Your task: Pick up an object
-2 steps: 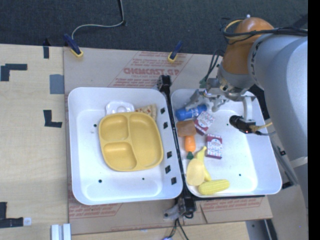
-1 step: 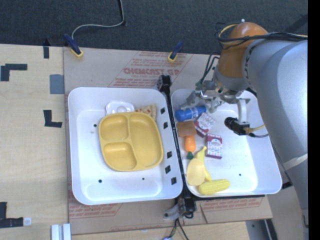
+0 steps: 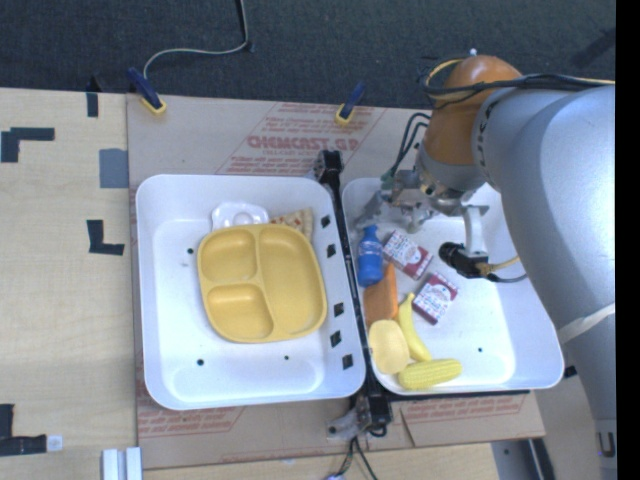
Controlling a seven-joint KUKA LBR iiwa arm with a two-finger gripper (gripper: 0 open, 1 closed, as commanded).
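Note:
My gripper [image 3: 398, 206] hangs over the back left part of the right bin [image 3: 500, 338], under the orange wrist band [image 3: 470, 98]. Just below it lie a blue bottle [image 3: 371, 256] and a red-and-white packet [image 3: 405, 252]. A second red packet [image 3: 435, 298] sits further right. Toward the front lie an orange carrot [image 3: 380, 296], a yellow banana [image 3: 412, 336], a pale yellow round piece [image 3: 388, 346] and a corn cob [image 3: 430, 373]. Nothing visibly hangs from the gripper.
The left bin [image 3: 170, 298] holds a yellow divided plate [image 3: 262, 280], with a white item [image 3: 238, 214] and a tan cracker-like piece [image 3: 297, 220] behind it. A black divider clip [image 3: 328, 166] sits between the bins. The grey arm [image 3: 560, 188] covers the right side.

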